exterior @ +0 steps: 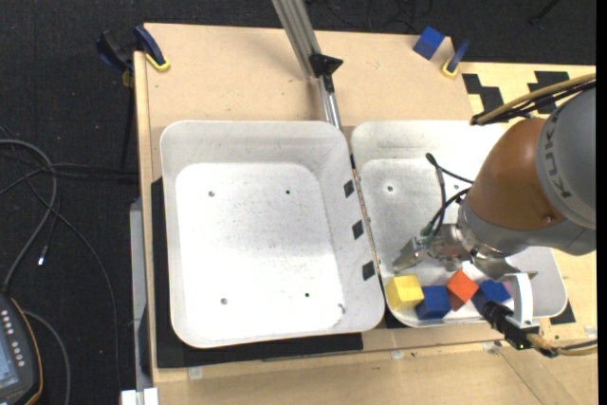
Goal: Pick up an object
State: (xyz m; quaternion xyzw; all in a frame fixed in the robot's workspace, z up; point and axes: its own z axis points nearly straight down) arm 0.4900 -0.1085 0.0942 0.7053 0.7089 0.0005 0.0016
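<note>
Several small blocks lie at the near edge of the right bin (398,156): a yellow block (406,289), a blue block (434,302), an orange block (463,287) and a second blue block (493,291). My gripper (417,253) hangs low in that bin, just above and behind the yellow block, with the orange-banded wrist (517,185) over the bin's right half. The wrist hides part of the bin floor. No block shows in the gripper.
The left bin (180,156) sits beside the right one, their rims meeting at the middle. A loose blue block (430,41) and clamps (152,52) rest on the bench's far edge. A metal pole (289,5) slants in from the top.
</note>
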